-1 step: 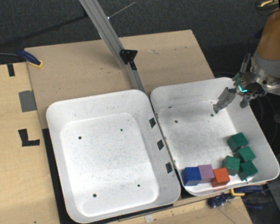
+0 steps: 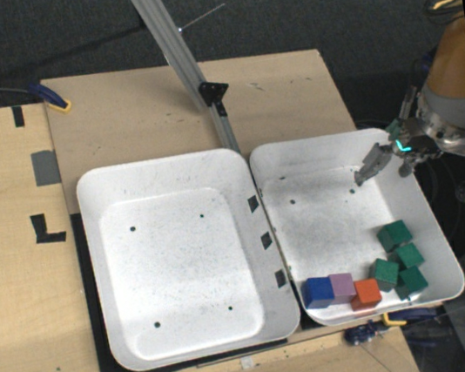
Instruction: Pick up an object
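Observation:
Several small blocks lie in the near right corner of the right bin [image 2: 314, 147]: a blue block [image 2: 318, 290], a purple block [image 2: 342, 284] and an orange block [image 2: 367, 292] in a row, with several green blocks [image 2: 393, 235] beside them. My gripper [image 2: 387, 167] hangs over the bin's far right edge, well behind the blocks. It is open, with one grey finger [image 2: 370, 164] pointing left and down into the bin and nothing between the fingers.
The left bin [image 2: 159, 168] sits beside the right one on the wooden bench. A slanted metal rail [image 2: 178, 44] runs down to the bins' far junction. Black clips [image 2: 265, 239] line the shared wall.

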Robot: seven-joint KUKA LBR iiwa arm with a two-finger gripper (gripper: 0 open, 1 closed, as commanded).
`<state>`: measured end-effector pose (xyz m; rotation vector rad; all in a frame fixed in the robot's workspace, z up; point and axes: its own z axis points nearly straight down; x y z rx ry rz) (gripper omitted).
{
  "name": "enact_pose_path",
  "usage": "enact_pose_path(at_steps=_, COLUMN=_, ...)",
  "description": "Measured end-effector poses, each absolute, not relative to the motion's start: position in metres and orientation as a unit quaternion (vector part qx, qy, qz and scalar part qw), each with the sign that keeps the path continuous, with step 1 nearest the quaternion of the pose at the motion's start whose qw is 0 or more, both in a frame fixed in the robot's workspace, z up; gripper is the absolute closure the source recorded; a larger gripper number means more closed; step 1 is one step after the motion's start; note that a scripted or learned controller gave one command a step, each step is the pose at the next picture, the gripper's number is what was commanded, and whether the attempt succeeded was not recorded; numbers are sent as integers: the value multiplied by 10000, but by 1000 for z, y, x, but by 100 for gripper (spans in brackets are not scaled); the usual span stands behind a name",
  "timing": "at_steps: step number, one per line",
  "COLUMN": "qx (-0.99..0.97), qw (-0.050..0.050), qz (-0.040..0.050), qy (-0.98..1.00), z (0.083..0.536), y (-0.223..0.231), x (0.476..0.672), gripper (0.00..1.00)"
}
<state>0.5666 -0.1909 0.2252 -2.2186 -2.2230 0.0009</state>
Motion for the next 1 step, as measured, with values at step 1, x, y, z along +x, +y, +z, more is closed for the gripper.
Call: enact_pose_path(at_steps=1, qx=-7067, qw=32, qz=23, qy=-7075, z=162, y=-187, x=561, gripper=0)
